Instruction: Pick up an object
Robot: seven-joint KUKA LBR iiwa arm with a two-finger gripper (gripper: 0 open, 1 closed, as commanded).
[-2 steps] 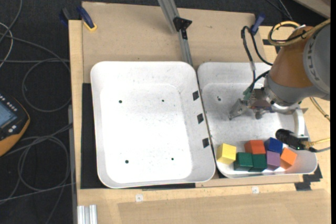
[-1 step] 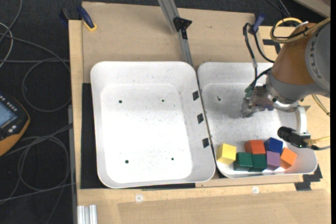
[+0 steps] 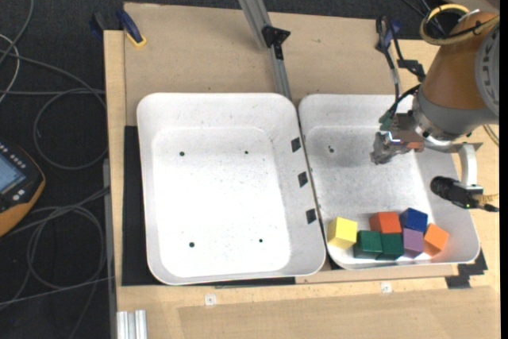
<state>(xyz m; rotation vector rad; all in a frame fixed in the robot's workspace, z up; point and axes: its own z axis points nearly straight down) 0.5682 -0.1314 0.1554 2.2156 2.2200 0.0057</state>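
Observation:
Several coloured blocks cluster at the near end of the right bin (image 3: 349,123): a yellow block (image 3: 344,231), a green block (image 3: 378,244), a red-orange block (image 3: 388,222), a blue block (image 3: 414,218), a purple block (image 3: 413,240) and an orange block (image 3: 436,237). My gripper (image 3: 384,152) hangs over the middle of the right bin, well behind the blocks and apart from them. Nothing shows between its fingers.
The left bin (image 3: 214,186) lies beside the right one, with small black clips along the shared wall. A slanted metal bar (image 3: 252,4) rises behind the bins. The arm's orange band (image 3: 452,67) fills the right side, and cables lie on the floor to the left.

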